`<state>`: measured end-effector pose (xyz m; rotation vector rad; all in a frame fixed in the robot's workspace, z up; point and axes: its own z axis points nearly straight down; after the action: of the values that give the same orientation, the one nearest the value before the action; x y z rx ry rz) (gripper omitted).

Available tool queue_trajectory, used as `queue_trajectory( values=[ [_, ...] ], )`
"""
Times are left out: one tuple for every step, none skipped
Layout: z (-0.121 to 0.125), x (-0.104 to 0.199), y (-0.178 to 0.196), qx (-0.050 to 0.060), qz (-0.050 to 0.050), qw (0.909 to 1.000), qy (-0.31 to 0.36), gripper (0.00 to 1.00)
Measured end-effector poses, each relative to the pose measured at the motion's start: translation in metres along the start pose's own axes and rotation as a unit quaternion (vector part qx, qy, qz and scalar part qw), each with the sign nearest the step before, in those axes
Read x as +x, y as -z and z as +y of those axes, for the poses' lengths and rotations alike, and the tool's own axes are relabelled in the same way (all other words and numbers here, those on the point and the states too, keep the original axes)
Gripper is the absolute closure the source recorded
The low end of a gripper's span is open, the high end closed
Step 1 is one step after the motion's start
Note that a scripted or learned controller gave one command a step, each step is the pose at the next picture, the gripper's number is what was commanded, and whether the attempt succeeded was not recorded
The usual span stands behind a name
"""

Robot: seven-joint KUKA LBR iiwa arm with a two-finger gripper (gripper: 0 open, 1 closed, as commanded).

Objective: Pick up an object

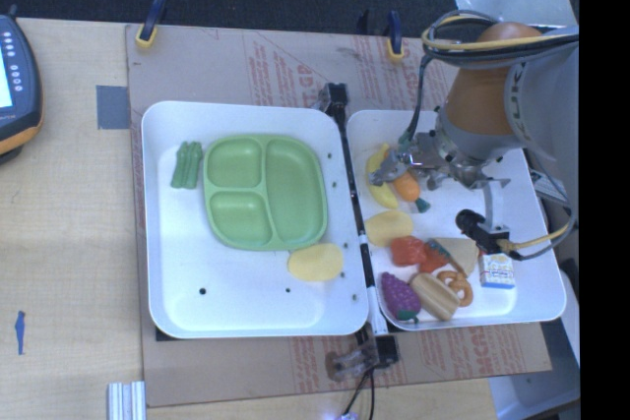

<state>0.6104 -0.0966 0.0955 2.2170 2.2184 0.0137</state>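
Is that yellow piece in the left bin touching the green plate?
Touching, it seems. The camera view shows the yellow piece pressed against the green plate's lower right corner, with no white bin floor between them.

The left bin (pixel 162 211) holds a divided plate (pixel 266 192) at its middle, a toy bean pod (pixel 186 164) beside the plate toward the bin's left edge, and a potato piece (pixel 315 262) near its right edge. The right bin (pixel 536 310) crowds toy grapes (pixel 400 294), a pretzel (pixel 455 285) and a small carton (pixel 498 271) along its near edge.
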Motion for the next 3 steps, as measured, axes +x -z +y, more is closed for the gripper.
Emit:
queue_trajectory(
  values=[
    [0.046, -0.003, 0.002, 0.016, 0.001, 0.9999, -0.001, 0.0],
    [0.02, 0.0, 0.004, -0.003, -0.003, 1.0, 0.0, 0.0],
    [0.021, 0.001, 0.016, -0.002, -0.002, 1.0, 0.001, 1.0]
  ],
)
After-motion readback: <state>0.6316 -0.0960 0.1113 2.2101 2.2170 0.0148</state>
